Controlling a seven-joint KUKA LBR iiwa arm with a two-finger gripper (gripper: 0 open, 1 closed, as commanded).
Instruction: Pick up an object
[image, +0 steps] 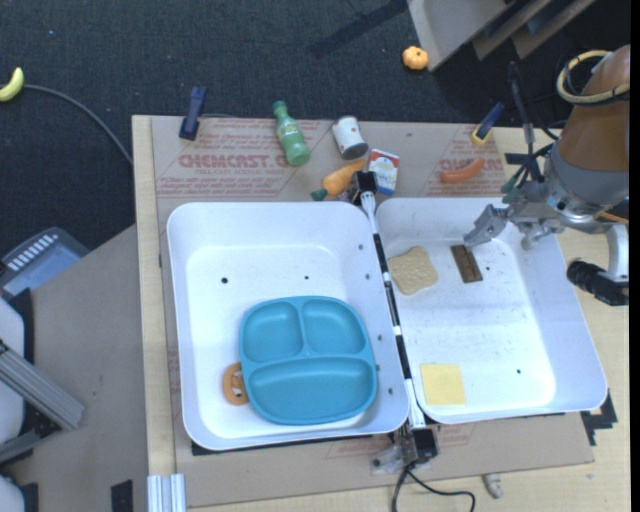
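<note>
Camera view gives me a tan, rough-edged bread slice lying flat in the right bin, near its left wall. Just beside it lies a dark brown bar. My claw hangs over the bin's far edge, fingers spread, gripping nothing.

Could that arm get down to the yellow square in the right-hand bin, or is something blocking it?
Probably yes. The yellow square lies flat near the right bin's front edge with nothing on or beside it; the gripper hangs over the same bin's far end.
</note>
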